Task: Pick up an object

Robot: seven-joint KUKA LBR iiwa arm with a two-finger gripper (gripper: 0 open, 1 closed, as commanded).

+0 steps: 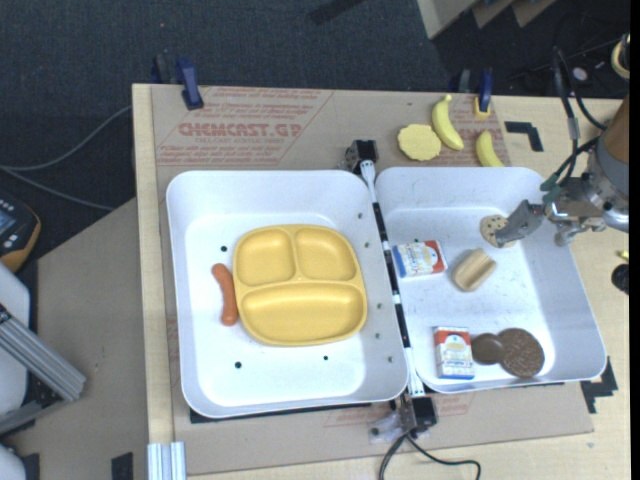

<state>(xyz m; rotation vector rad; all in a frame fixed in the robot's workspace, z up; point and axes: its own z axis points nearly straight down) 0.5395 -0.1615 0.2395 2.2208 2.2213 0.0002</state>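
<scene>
The right bin (570, 278) holds several small items. A pale round cookie (491, 228) lies near its far wall, and a tan bread roll (473, 269) sits in the middle. A blue-and-white carton (417, 258) rests by the left wall. At the front there is an orange-and-white carton (453, 352) beside two brown discs (521, 352). My gripper (522, 222) reaches in from the right edge and hangs just right of the cookie, low over the bin. Nothing visible is in its grasp.
The left bin (200, 218) carries a yellow divided plate (298, 284) and an orange sausage (225, 294) to its left. Behind the right bin, on the board, lie two toy bananas (448, 123) and a yellow round piece (420, 142). Cables trail at the far right.
</scene>
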